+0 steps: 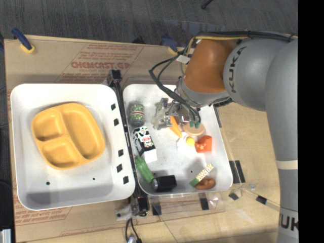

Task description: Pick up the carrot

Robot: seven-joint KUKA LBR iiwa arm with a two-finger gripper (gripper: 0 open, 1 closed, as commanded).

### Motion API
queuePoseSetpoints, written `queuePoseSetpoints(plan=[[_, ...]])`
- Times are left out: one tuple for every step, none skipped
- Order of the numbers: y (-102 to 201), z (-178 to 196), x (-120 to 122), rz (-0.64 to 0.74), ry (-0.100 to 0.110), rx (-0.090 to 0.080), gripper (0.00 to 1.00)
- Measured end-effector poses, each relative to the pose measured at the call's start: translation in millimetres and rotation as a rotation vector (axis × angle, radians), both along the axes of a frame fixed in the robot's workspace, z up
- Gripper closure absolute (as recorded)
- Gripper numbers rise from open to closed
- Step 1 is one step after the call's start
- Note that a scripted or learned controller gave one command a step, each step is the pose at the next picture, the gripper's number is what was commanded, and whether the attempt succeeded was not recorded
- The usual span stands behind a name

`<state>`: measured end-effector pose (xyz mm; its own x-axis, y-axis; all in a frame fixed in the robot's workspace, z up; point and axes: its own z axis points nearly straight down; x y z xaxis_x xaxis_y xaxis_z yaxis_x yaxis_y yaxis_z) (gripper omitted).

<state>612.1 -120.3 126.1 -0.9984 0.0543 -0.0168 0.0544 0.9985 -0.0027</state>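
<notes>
Reaching in from the right, the grey arm [263, 70] with its orange band [207, 65] hangs over the right-hand bin [223, 156], and its fingers [169, 116] sit low over the upper middle of that bin. The carrot [175, 126], a small orange piece, lies right at the fingers, just below and to the right of their metal tips; it seems to touch them, but whether it is gripped between them I cannot tell, nor how far apart they stand, since cables and the wrist crowd that spot.

Taking the carrot as the landmark: left of it and slightly higher stands a green can [136, 113]. Below and left of it lies a black-and-white patterned toy [144, 136], with a small white block [150, 156] just under that. Just right of the carrot is a round tan piece [193, 129], and further down to the right a small yellow item [190, 141] touching a red item [203, 144]. Well below the carrot, along the bin's near edge, lie a green stick-shaped thing [143, 168], a black box [164, 182] and a brown-and-green piece with a striped label [202, 178].

Far left of the carrot, in the other bin [30, 186], rests a yellow divided tray [68, 134]. Both bins stand on a cardboard-covered surface [66, 54].
</notes>
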Motion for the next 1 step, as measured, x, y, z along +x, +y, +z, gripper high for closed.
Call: queuePoseSetpoints(plan=[[0.9, 11.2, 2.3, 0.005, -0.009, -0.002, 1.0]])
